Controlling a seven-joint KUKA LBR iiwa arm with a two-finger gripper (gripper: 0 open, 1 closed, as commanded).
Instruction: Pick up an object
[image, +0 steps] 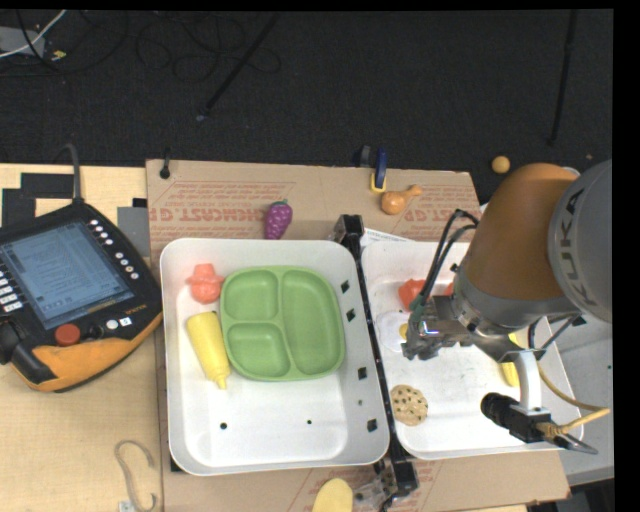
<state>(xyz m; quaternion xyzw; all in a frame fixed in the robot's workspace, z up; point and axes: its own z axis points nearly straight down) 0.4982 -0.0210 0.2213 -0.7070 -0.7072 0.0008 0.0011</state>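
My arm (530, 250) reaches in from three o'clock and bends down over the right bin (470, 425), wrist low near the bin's centre. Below me lie the candidates, biggest first: a cookie (408, 403) at six o'clock of my gripper (420, 345), a red piece (412, 293) at twelve o'clock, a yellow piece (509, 373) at three o'clock. I judge I am in the descent, choosing a target, nothing gripped yet. Whether my gripper is spread or closed I cannot tell. Next I should settle over one piece, probably the cookie, and drop squarely.
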